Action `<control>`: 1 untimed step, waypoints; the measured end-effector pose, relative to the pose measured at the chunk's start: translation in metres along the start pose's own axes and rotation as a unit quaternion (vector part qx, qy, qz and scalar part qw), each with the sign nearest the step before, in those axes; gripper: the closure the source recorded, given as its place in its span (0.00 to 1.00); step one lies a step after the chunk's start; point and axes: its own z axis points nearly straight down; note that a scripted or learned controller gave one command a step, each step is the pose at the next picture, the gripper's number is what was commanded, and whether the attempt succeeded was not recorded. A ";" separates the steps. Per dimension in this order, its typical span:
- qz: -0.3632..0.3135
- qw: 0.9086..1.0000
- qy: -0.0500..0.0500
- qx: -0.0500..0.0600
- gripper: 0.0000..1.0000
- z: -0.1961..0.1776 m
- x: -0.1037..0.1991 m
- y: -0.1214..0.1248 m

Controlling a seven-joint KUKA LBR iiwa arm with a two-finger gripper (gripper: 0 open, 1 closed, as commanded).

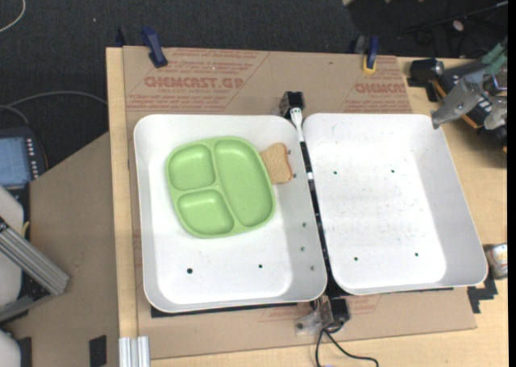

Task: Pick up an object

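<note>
Toast (278,163) lies in left bin (161,273), touching right edge of green divided plate (219,186), near the wall between the bins. Right bin (451,196) sits alongside. Board (193,75) under bins reads "CHEMCAST GP" in red, repeated near the far right corner. Gripper (463,99) is off past right bin's far right corner, over the bench, nothing seen in it; opening cannot be made out.

From my station, the gripper (448,107) reads as bare grey metal, angular and plate-like, tapering to a blunt tip. Just behind it sit black blocks, a spot of orange, and a pale teal piece above; finer detail there is too blurred to tell.
</note>
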 end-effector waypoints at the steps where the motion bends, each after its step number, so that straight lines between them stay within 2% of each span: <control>1: -0.002 1.000 0.002 0.004 0.00 -0.074 0.070 -0.038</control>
